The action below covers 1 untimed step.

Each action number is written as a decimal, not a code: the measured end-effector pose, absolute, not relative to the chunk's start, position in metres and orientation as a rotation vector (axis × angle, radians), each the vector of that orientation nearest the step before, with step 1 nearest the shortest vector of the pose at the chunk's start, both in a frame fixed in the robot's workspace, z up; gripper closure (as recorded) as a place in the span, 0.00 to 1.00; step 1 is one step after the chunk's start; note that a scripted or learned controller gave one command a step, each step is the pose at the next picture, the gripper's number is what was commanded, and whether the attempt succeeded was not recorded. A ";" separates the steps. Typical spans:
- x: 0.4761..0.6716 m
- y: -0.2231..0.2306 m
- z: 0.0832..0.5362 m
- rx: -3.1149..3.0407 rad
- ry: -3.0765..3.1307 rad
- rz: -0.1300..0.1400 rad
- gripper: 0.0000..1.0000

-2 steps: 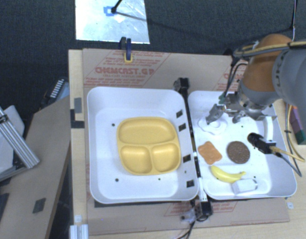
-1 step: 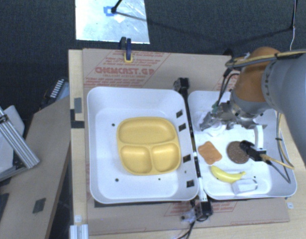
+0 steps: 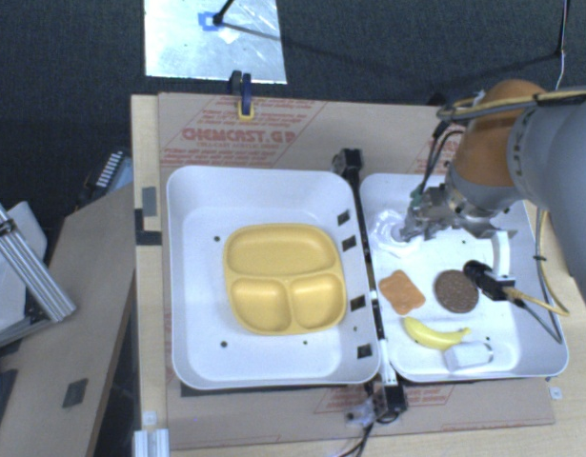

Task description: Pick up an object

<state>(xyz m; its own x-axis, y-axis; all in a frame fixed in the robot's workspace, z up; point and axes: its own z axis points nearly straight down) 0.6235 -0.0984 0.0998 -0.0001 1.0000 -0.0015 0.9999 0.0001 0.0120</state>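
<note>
1. Camera view looks down on the left bin (image 3: 192, 284) and the right bin (image 3: 502, 346). They sit side by side on a printed cardboard sheet (image 3: 235, 136), and their inner rims meet along a seam set with small black clips (image 3: 354, 255).
2. A yellow divided tray (image 3: 278, 279) lies in the middle of the left bin. Bare white floor runs all round it, and the widest strips are along the far wall and the left wall.
3. The loose things in the right bin gather in its near half.
   - An orange-brown flat piece (image 3: 401, 291) lies close to the seam wall.
   - A brown round disc (image 3: 455, 291) lies just beside it on the right, with a narrow gap between them.
4. A banana (image 3: 434, 332) lies in front of those two, curving along the near side. A small white block (image 3: 468, 355) sits just beside its right end, close to the near rim.
5. The far half of the right bin is mostly open floor. The gripper (image 3: 421, 219) hangs low over the far-left part of it, near the seam wall and apart from all four things.
6. The grey arm (image 3: 540, 150) comes in over the far-right corner and hides that stretch of rim.
7. How wide the gripper stands cannot be read, because its tip is a dark, blurred cluster against the white floor. Whether it has hold of anything, or touches the floor, cannot be told either.
</note>
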 end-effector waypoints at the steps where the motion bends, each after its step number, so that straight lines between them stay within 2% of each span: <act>1: 0.627 -0.099 0.144 2.213 2.222 0.007 1.00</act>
